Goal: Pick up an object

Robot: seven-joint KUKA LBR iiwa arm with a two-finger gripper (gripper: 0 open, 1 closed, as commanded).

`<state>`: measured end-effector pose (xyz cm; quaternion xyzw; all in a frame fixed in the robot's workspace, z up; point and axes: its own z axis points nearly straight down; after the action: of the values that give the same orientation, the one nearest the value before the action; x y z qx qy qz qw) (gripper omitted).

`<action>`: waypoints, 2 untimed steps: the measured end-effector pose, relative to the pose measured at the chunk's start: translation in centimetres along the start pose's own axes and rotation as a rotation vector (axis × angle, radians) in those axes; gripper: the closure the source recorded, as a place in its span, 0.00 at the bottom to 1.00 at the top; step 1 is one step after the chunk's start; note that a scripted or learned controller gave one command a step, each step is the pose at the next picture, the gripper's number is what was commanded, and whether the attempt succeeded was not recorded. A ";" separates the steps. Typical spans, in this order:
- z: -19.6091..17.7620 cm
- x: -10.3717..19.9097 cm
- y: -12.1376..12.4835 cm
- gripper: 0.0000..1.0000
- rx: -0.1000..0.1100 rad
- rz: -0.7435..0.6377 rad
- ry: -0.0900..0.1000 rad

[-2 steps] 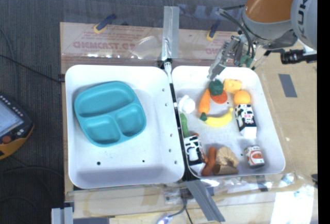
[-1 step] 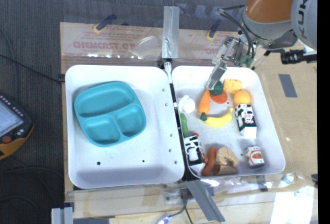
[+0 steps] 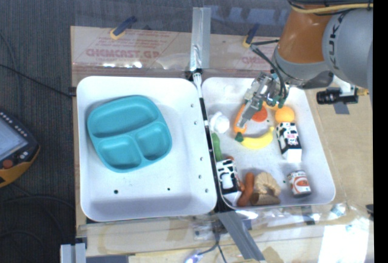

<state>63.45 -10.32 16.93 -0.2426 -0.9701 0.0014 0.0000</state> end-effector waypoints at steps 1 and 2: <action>7.9 -1.0 0.5 0.00 -0.004 -0.102 -0.009; 7.9 1.1 -3.2 0.00 -0.005 -0.214 -0.013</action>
<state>60.93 -12.66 9.03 -0.1376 -0.9905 0.0004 -0.0070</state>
